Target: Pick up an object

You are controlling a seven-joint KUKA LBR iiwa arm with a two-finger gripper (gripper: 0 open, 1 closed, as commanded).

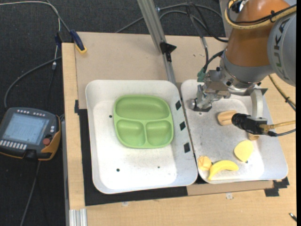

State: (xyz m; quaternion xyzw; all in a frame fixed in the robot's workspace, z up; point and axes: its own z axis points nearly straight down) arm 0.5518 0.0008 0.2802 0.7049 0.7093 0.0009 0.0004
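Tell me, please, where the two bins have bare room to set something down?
Left bin: a wide bare strip between the green plate and the front wall, a narrower one left of the plate. Right bin: a bare patch between the gripper and the banana. It is crowded at the front around the banana and yellow slice.

Here's the grey arm [247, 62], glossy orange band [258, 18] above its wrist, black lettering [288, 37] on the casing, silvery metal gripper [202, 101].
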